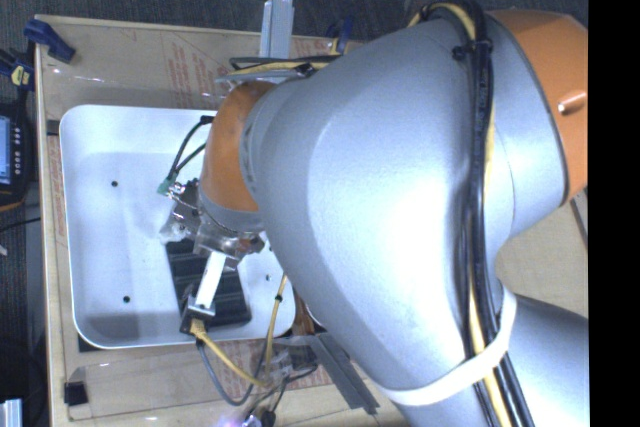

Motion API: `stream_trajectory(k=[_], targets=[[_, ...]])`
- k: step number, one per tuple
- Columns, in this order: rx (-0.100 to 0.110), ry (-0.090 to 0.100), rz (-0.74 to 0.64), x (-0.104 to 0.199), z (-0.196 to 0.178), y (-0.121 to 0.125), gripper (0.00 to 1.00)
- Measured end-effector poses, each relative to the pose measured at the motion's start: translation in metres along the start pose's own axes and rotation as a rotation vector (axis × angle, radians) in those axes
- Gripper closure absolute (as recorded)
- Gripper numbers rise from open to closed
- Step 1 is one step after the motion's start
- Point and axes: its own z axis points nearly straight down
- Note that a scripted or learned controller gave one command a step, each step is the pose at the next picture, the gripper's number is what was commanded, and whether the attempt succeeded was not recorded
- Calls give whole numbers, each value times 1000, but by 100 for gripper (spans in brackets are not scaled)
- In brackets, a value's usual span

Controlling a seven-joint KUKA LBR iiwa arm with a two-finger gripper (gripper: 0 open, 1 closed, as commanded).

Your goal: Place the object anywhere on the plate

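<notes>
The big grey arm (400, 195) is bending in from the right, covering much of the table (120, 45). Its gripper (192, 227) is pointing down into the left white bin (110, 145), near the bin's right edge. I cannot tell if the gripper is spread or closed. The arm is hiding the object, so I cannot tell where it is lying.

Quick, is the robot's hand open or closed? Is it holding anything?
Hand: cannot be told; it hangs over the white bin, and the arm hides most of it.
</notes>
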Motion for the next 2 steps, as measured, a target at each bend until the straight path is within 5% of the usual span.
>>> stream_trajectory(k=[2], targets=[[0, 0, 0, 0, 0, 0, 0]])
